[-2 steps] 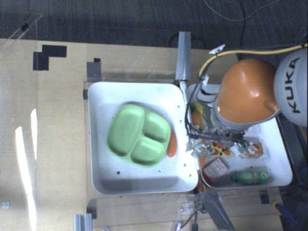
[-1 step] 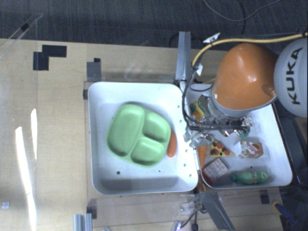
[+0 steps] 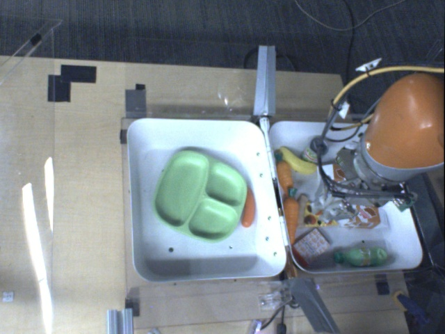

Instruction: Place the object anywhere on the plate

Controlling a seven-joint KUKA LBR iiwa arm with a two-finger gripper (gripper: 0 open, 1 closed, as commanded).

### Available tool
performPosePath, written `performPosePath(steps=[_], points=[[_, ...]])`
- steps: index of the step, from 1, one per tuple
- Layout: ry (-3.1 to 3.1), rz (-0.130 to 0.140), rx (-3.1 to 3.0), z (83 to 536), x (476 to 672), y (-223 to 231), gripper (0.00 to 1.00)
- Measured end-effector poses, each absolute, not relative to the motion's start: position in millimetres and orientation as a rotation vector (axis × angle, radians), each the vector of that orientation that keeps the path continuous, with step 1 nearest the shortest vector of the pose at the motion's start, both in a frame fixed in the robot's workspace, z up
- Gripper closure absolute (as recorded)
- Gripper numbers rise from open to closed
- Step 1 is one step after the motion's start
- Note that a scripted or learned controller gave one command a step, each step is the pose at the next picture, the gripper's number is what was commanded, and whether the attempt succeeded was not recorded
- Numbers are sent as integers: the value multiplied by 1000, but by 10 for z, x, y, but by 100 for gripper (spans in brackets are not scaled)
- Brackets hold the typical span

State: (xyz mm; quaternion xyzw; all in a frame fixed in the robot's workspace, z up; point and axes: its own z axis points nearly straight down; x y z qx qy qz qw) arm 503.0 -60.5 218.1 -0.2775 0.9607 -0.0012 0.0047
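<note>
While the green plate (image 3: 200,195) sits in the left bin (image 3: 139,186), a carrot (image 3: 248,210) lies by its right edge, touching it. In the right bin (image 3: 414,245): more carrots, banana (image 3: 297,163), green bottle (image 3: 361,257). Arm's gripper (image 3: 334,202) hangs over them; can't tell its grip.

The robot arm (image 3: 407,127) is seen from above as a large, smooth, rounded orange dome with a soft sheen. Below the dome sits a grey metallic ring, forming the wrist collar. Beneath that is a cluster of silvery metal brackets and small fittings, partly blurred. A yellow cable (image 3: 379,75) arcs over the top of the dome from its left side toward the right. Thin black wires loop near a small round grey connector at the left of the wrist.
</note>
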Motion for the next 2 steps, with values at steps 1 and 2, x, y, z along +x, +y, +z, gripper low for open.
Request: performPosePath(steps=[1,2], points=[[2683,-2,-1620,1852,5199,-395,100],[2553,-2,-1815,2115,5113,384,100]])
